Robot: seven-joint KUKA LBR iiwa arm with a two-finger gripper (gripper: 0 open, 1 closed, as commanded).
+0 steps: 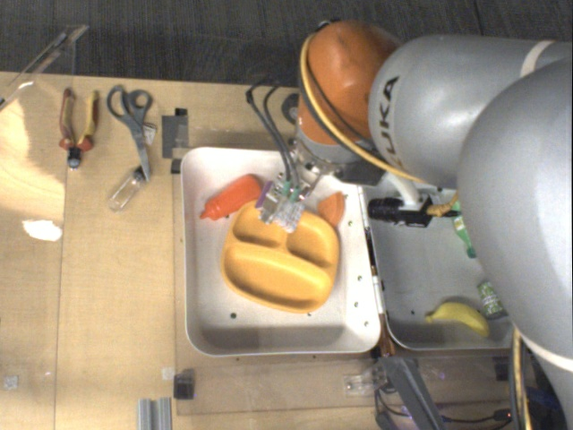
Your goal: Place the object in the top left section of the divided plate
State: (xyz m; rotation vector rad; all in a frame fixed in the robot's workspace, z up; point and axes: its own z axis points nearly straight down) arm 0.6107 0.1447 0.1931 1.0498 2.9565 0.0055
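- We read "KUKA" on the grey arm [421, 106].
- We cannot tell the gripper's [285, 206] state; it hovers at the yellow divided plate's [282, 267] far edge.
- An orange bottle [231, 197] lies in the left bin's [201, 325] far-left corner.

Bright, even light; glare patch on the bench [27, 173] at left; slightly soft focus

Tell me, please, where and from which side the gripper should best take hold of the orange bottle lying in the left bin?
Probably across the wide middle of the orange bottle, coming straight down from above. It lies flat and slanted on the left bin floor, its narrow neck pointing lower left; the yellow divided plate crowds its lower right side.
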